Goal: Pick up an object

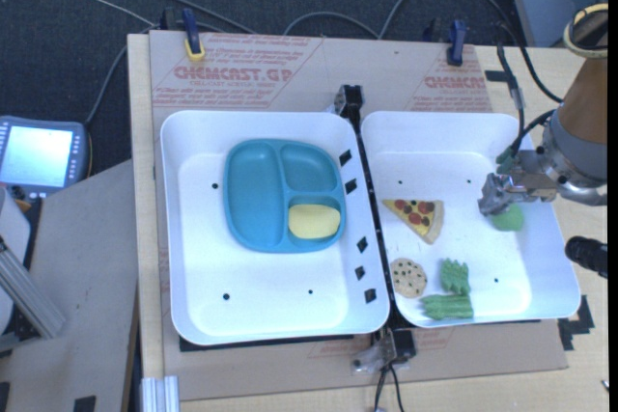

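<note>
Gripper (495, 198) low in right bin (541, 304), at a green piece (509, 218).
You can't tell its finger state. Pizza (416, 214), cookie (408, 277) and greens (451, 292) lie left of it.

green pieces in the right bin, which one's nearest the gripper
The small round green piece by the bin's right wall, right under the gripper. The two leafy green pieces lie apart near the front edge.
</note>
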`<control>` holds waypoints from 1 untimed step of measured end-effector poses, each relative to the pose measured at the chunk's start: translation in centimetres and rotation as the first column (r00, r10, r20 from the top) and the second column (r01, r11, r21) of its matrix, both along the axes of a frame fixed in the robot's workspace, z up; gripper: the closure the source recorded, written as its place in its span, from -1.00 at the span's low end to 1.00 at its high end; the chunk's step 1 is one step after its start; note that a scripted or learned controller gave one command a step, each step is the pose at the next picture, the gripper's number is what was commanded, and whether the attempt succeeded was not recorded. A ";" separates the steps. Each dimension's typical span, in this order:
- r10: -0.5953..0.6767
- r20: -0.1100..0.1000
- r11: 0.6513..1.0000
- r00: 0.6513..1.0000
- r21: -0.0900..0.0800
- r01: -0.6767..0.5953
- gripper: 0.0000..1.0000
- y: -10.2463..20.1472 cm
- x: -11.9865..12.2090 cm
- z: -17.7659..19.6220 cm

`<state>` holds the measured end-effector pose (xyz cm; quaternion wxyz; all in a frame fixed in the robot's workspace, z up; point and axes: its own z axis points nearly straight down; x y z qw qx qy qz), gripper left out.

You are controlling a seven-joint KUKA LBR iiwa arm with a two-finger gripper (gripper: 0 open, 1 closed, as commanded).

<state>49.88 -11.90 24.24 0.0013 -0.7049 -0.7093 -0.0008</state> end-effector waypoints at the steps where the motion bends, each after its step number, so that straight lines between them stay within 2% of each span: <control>1: 0.000 -0.002 1.000 1.000 0.000 0.000 1.00 5.8 0.6 -0.8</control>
